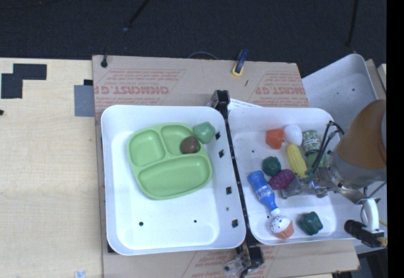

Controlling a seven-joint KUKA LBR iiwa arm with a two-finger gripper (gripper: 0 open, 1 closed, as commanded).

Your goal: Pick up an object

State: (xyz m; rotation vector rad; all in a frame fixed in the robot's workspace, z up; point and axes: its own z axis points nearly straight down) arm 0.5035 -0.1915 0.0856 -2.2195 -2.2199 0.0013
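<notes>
My gripper (295,189) is low in the right bin (328,120), reaching in from the right. It sits just right of a purple grape bunch (281,179) and below a yellow corn cob (296,159). I cannot tell whether it touches the grapes. A blue bottle (259,186) lies left of the gripper. Nearby are a dark green piece (271,165), an orange piece (274,138), a white ball (292,133) and a small can (310,140). Nothing is seen lifted.
A dark green block (310,223) and a white-and-orange toy (279,226) lie near the right bin's front wall. The left bin (120,207) holds a green divided plate (169,169) with a brown ball (189,145) and a green cube (204,132) at its edge.
</notes>
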